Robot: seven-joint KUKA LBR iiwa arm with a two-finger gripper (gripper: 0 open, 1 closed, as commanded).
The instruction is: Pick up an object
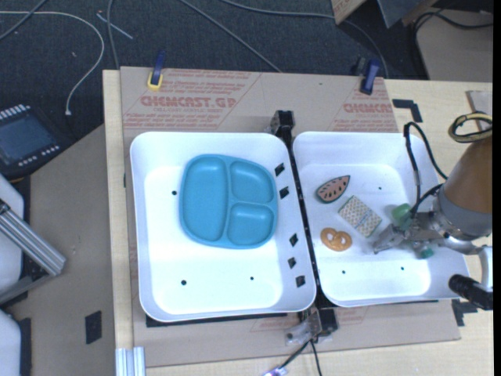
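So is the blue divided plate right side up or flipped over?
Right side up: the blue three-compartment plastic plate lies flat in the left white bin, its recessed compartments facing up.

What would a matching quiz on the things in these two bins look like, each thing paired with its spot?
Things:
1. blue plate
2. pretzel
3. leaf cookie
4. gripper

Places:
A. right bin, toward its far edge
B. left bin
C. right bin, nearest the divider, toward its near edge
D. right bin, just right of the checkered cracker

Pairs: 1-B, 2-C, 3-A, 4-D
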